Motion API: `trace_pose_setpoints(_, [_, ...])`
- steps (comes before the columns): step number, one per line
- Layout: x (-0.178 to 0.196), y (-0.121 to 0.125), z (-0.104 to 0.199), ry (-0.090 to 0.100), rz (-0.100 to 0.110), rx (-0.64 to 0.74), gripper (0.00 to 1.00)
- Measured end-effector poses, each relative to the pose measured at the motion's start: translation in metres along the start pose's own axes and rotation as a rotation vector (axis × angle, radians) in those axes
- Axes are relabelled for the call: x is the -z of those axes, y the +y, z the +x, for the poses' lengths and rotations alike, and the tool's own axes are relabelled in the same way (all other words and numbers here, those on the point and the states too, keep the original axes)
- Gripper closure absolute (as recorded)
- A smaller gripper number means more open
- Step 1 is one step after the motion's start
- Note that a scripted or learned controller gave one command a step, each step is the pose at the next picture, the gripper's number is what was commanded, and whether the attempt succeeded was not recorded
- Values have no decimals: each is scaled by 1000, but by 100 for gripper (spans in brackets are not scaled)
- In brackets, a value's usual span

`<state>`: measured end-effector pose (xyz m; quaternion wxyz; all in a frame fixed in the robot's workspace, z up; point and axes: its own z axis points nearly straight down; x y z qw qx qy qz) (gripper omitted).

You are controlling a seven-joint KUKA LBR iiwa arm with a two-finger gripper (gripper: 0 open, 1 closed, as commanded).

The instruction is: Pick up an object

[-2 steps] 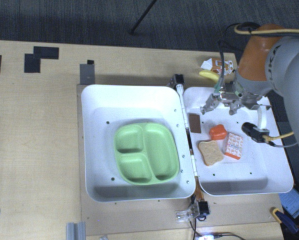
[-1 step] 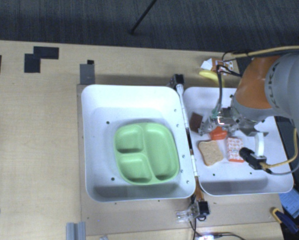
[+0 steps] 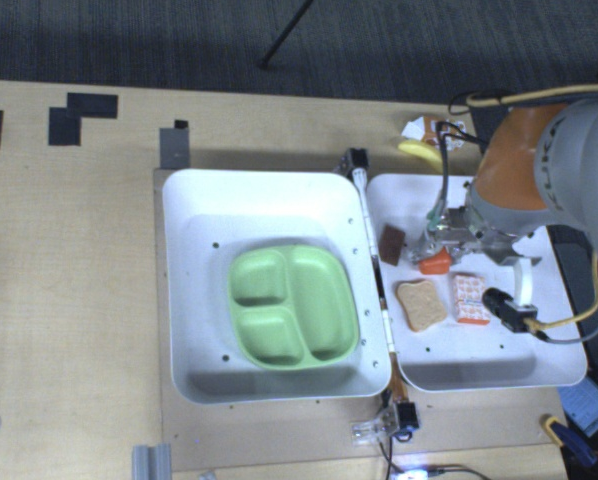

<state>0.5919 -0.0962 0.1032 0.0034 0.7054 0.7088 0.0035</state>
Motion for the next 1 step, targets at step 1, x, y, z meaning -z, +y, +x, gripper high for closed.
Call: trace_pose_setpoints(1, [82, -50, 74, 1, 7, 0, 100])
